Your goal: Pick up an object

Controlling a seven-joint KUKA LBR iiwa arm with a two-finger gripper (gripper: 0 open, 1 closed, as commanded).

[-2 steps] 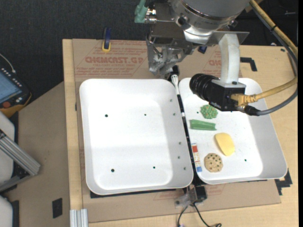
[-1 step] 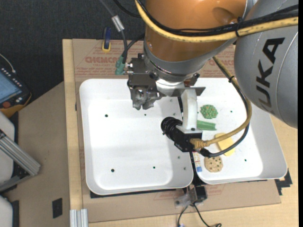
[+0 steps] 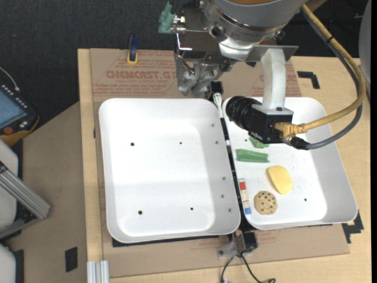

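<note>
The right bin (image 3: 330, 181) holds a green strip (image 3: 252, 155), a yellow lemon-shaped piece (image 3: 280, 179), a round cookie (image 3: 265, 203) and a small red and white item (image 3: 242, 187) by the divider. Another green piece (image 3: 257, 141) peeks out from under a black cylinder on the arm. My gripper (image 3: 200, 82) hangs over the far rim where the two bins meet, well back from these objects. Nothing shows in its grasp.
The left bin (image 3: 159, 170) is bare white with a few dark dots. A black cylinder (image 3: 254, 118) with a yellow cable (image 3: 330, 118) juts from the wrist over the right bin's far part. Cardboard (image 3: 118, 69) lies under both bins.
</note>
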